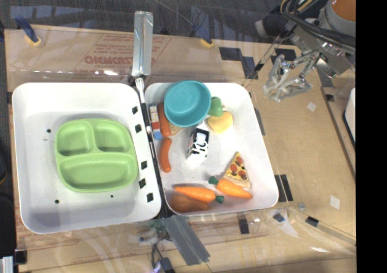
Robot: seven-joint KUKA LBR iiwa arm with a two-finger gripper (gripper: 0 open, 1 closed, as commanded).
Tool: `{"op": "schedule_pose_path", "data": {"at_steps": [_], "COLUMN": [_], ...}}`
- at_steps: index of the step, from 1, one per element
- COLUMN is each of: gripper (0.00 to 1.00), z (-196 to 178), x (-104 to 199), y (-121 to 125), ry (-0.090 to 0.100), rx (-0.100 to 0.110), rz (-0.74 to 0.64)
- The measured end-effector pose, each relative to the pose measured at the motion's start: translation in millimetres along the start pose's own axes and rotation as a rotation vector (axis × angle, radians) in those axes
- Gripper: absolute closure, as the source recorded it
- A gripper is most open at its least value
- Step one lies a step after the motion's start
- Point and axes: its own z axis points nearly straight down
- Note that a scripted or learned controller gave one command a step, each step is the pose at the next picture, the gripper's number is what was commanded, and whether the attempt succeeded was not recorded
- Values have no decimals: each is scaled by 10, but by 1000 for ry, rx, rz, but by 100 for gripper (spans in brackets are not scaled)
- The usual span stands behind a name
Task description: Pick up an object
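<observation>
Jaws of the gripper (284,84): spread apart, nothing between them. Teal bowl (187,103) lies well left, slightly below, in the right bin (261,163).

At the upper right, the hand (286,84) hangs over bare worktop (302,145) beside the right bin (257,145), which holds toy food and a teal bowl (186,102).

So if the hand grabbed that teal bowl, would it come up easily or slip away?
The teal bowl looks like thin, light plastic, so probably easy to lift. Its smooth, round wall could slip between two fingers; its rim seems the safer hold. It sits partly on neighbouring toys in the right bin, so a push might tip or slide it.
</observation>
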Motion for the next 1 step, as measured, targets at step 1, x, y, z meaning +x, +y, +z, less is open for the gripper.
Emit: {"op": "schedule_pose_path", "data": {"at_steps": [1], "gripper": [100], "z": [447], "x": [398], "y": [41], "ry": [7], "rx": [-10], "rz": [-32]}}
